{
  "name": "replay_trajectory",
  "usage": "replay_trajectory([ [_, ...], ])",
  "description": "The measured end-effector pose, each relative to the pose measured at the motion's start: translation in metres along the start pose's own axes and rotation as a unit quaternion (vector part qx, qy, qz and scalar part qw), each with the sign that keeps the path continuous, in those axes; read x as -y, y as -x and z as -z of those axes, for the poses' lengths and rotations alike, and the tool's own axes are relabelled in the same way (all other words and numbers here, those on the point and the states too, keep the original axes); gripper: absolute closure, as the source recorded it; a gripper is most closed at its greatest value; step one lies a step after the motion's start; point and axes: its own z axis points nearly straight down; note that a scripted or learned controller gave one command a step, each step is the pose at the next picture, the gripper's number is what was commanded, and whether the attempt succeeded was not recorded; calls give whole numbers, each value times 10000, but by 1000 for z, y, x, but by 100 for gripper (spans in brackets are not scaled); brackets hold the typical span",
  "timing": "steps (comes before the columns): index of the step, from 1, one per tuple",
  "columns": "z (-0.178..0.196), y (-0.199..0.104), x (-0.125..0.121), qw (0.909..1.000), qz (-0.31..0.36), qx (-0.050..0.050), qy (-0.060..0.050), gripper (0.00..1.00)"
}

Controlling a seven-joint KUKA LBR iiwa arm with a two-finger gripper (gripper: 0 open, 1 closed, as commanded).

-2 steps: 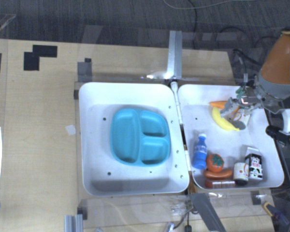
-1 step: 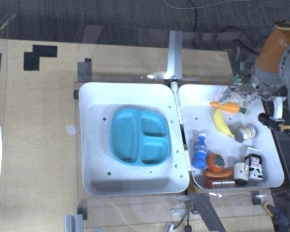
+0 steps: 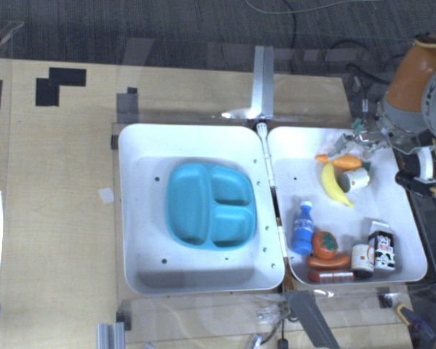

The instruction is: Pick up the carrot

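A: Where is the carrot (image 3: 343,162) right now?

B: In the right bin (image 3: 403,224), near its far edge. It lies flat, orange, with a short green tip pointing left, just above the banana (image 3: 334,184) and next to a small white cup (image 3: 356,179) lying on its side.

A: And the pincer (image 3: 362,133)?

B: It sits low over the far right corner of that same bin, just above and to the right of the carrot. The metal tips are a tangle of grey from this angle, so I cannot tell whether they are apart or together, and nothing shows between them. The carrot rests on the bin floor.

A: What about the arm (image 3: 421,78)?

B: It comes in from the right, orange band up top, grey wrist below.

A: Anything else in that bin?

B: A blue bottle (image 3: 302,228) near the left wall, a tomato (image 3: 324,244) beside it, a brown sausage (image 3: 328,262) along the near edge, a small can (image 3: 361,259), and a black and white carton (image 3: 381,247).

A: The left bin (image 3: 145,195)?

B: 1 blue tray (image 3: 209,204) with 3 sections, roughly in the middle. Both bins sit side by side on the pale wooden surface (image 3: 51,209)
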Motion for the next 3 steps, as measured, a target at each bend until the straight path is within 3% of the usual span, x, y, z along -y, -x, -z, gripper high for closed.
replay_trajectory([
  [1,39,-13,-1,9938,1114,20,-5,0],
  [2,3,-7,11,9780,2087,25,6,0],
  [3,14,-8,10,9776,2105,19,-1,100],
])
